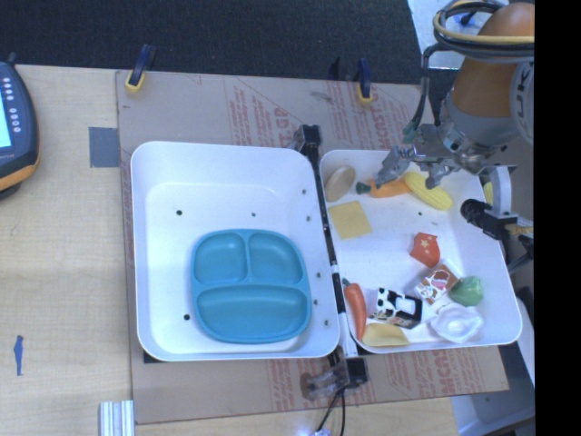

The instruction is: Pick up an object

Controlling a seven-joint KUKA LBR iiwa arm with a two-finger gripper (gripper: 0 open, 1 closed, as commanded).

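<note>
My gripper (415, 167) hangs over the far part of the right bin (495, 243), its fingers spread open just above a small orange carrot (390, 189) and a yellow corn-like piece (428, 193). Nothing is held between the fingers. Lying in the same bin are a beige shell-shaped piece (339, 183), a yellow cheese square (349, 219), a red block (425, 248), a red and white box (438, 284), a green toy (467, 291), a white cup-like thing (457, 323), a black and white cow (398, 307), a red pepper (356, 309) and a yellow wedge (385, 336).
The left bin (163, 198) holds a blue divided plate (250, 284). A black divider rail (323, 225) runs between the bins. A handheld pendant (14, 125) lies at the bench's far left. Clamps (363, 80) grip the board's far edge.
</note>
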